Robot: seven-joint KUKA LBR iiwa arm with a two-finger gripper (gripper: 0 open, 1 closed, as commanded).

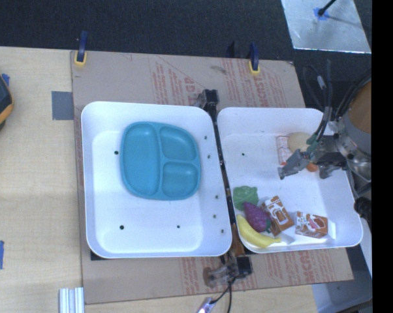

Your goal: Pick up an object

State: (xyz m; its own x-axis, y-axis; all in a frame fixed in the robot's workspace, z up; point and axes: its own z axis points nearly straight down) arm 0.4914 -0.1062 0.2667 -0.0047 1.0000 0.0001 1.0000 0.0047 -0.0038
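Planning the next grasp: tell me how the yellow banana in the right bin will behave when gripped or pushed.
The banana looks like smooth toy plastic, so probably light, stiff and slippery. Its curved body may pivot or roll when nudged. It lies against the bin's front wall beside the purple grapes, likely limiting claw access.

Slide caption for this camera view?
Gripper hovers in right bin above toy food; blue plate in left bin.

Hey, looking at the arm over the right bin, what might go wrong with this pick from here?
Two risks, judging from the view. The two-finger gripper sits over bare floor of the right white bin, beside the small wrapped packet, so it may close on nothing. The yellow toy banana, purple toy grapes and green toy crowd together, so a grasp there could nudge neighbours.
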